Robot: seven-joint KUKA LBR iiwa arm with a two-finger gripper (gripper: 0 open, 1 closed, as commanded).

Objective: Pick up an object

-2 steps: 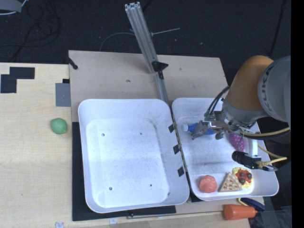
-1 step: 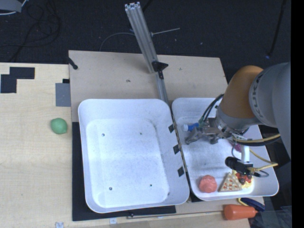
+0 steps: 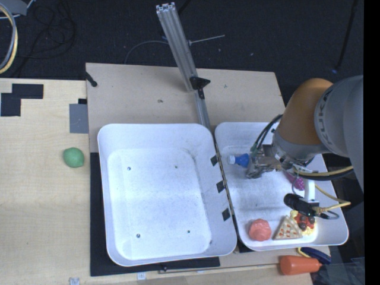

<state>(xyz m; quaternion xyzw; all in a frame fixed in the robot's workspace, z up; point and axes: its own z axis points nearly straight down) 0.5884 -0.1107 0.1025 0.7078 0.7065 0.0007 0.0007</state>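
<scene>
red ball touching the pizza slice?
Apart. The camera view shows a strip of white bin floor between the red ball and the pizza slice in the right bin.

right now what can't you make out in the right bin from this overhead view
- Gripper: fingers too small and dark in the camera view to tell their state.
- Small blue and white object: beside the gripper, too small to identify; contact unclear.
- Pink object: partly hidden by the arm's cables.
- Triangular pizza-slice toy: toppings blurred.
</scene>
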